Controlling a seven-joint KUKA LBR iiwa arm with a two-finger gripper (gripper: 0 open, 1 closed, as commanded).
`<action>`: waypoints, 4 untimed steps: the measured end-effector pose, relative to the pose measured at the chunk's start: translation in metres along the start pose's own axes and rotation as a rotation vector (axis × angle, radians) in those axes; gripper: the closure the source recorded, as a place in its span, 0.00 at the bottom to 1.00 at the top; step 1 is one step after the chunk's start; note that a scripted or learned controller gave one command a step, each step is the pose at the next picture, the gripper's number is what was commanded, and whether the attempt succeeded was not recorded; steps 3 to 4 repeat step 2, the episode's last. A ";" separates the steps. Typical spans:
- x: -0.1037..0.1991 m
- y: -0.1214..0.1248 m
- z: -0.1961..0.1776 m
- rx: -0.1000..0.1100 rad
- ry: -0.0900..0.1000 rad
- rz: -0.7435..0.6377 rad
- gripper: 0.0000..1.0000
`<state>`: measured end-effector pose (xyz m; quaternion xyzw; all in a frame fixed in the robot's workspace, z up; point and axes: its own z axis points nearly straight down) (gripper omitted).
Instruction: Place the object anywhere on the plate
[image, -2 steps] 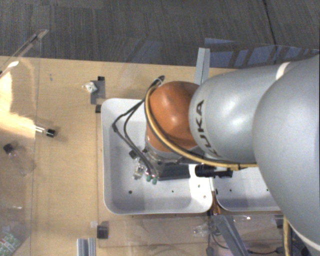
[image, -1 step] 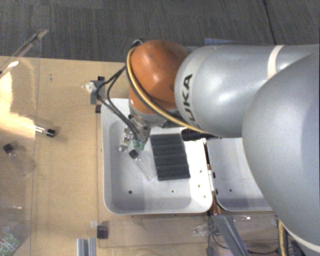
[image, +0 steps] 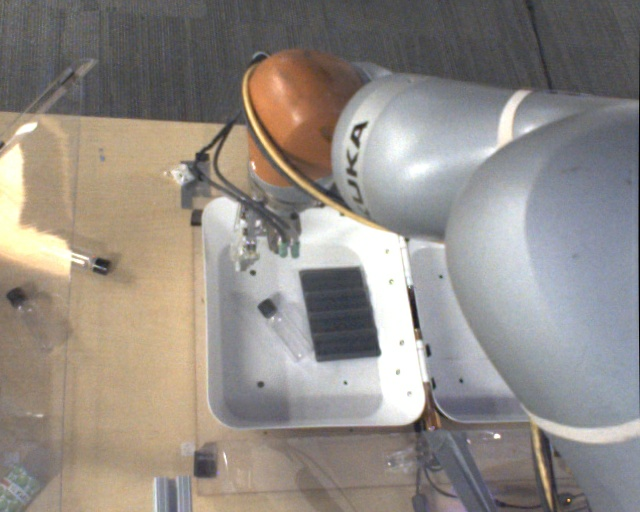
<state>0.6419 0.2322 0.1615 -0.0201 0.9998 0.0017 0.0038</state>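
The object, a small clear vial (image: 284, 328) with a black cap, is lying on its side on the white floor of the bin (image: 225, 400) that is sitting on the view's left. Its capped end is pointing toward the bin's far-left corner. The vial is resting on the bin floor and not on the plate (image: 340, 313), a dark ribbed rectangle that is lying flat in the same bin. The vial is positioned just beside the plate's left edge; whether the two are touching cannot be told.

The pincer (image: 262, 245) is being held over the far part of this bin, beyond the vial and apart from it. Whether the pincer is apart or together cannot be told, and the vial is not being held by it.

The grey arm (image: 480, 180) is reaching in from the right, and much of the second bin (image: 450, 390) is being covered by it. On the table (image: 130, 380), left of the bins, another small capped vial (image: 88, 262) is lying, and a small black item (image: 204, 462) is sitting near the first bin's front-left corner
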 end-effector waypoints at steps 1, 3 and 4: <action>-0.028 -0.001 0.013 -0.002 -0.002 -0.386 1.00; -0.028 0.003 -0.022 -0.002 -0.004 -0.727 1.00; -0.028 0.003 -0.022 -0.002 -0.004 -0.727 1.00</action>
